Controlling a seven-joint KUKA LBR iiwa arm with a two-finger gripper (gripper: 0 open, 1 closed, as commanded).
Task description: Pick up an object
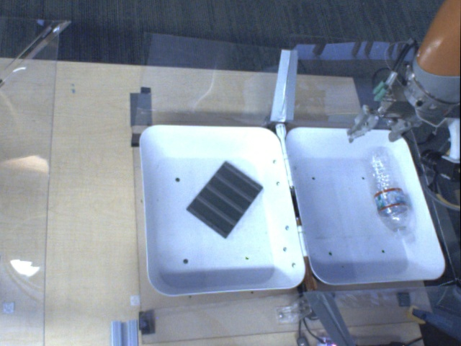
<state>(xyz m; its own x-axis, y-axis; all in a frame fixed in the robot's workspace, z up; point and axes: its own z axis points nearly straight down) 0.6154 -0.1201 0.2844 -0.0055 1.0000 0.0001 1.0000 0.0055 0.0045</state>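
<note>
A: Nearest us, just below the claw [376,121], lies the clear bottle [387,193] in the right bin [338,265].
B: The claw hangs spread, grasping nothing.
A: I'd drop straight over the bottle's middle, fingers across its width. The dark ridged pad [225,198] sits well left.

Pale wooden bench [86,193], stretching well off to the view's left of the gripper [373,128] and nearer the camera than it. Bears two shallow white bins side by side, meeting along their inner rims: right bin [432,265] beneath the gripper, which hangs over its far edge; left bin [155,139] beyond that, farther from the gripper. Carries a grey metal bar [284,85] at the bins' far junction, near the gripper. Holds two small black brackets by the left bin's outer corners, one far [142,103], one near [146,323], both well apart from the gripper
</note>
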